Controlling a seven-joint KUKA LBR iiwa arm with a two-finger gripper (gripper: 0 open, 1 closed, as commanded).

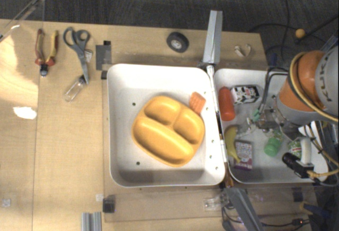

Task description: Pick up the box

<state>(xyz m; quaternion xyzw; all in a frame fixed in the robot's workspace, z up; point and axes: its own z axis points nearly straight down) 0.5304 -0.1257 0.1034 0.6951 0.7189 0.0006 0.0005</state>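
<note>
We see two white bins side by side on the tabletop. The left bin (119,134) carries a large yellow divided dish (168,129) lying near its middle, with a small orange piece (197,101) touching the dish's far right side. The right bin (241,75) is crowded: a red-orange cylinder (226,104) lies along its left wall, a banana (231,141) sits below that, a white carton with dark print (245,93) rests near the far edge, and a green object (273,147) stands toward the bin's right.

The box (243,151), small and purple-faced, lies flat in the near-left part of the right bin, just beside the banana and close to the near wall. We judge that this corner spot leaves little room on two of its sides.

The arm (312,84) leans in over the right bin from the tabletop's right edge, and the tool (263,120) hangs near the bin's middle, between the white carton and the box, apart from the box. Cables and metal clutter blur its tip, so we cannot tell how it is set, and we see nothing held in it. We judge the pick is not yet made: the tool would need to shift toward the near-left corner and come down over the box.

Along the tabletop's far edge lie pliers (44,50), scissors (79,50) and a roll of tape (178,41), well apart from the bins.
</note>
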